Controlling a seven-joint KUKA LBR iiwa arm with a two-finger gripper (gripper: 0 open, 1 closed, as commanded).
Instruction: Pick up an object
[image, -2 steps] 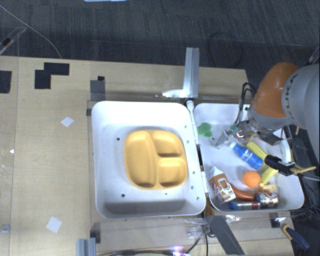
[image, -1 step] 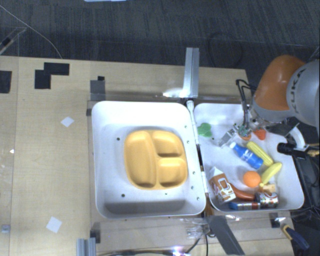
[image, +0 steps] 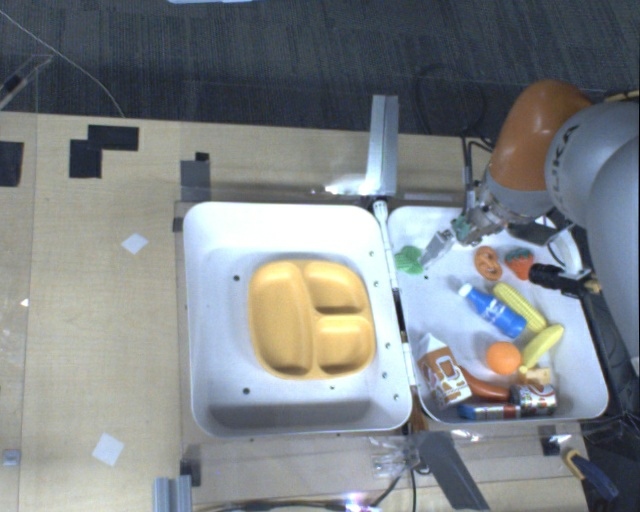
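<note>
Where end effector (image: 437, 245) hangs, green object (image: 408, 260) just beside its tip; grip state unclear

A bulky robot arm (image: 590, 150) with smooth, rounded light-grey casing and 1 glossy orange band (image: 530, 130) above the wrist. A small metallic gripper (image: 440, 243) with teal-tinted parts sits at its end. Black cables trail beside it.

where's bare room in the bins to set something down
Left bin: bare white floor rings the yellow tray, widest left of it and along the near wall. Right bin: crowded with toys; small bare patch by its left wall, between the green piece and the carton.
</note>
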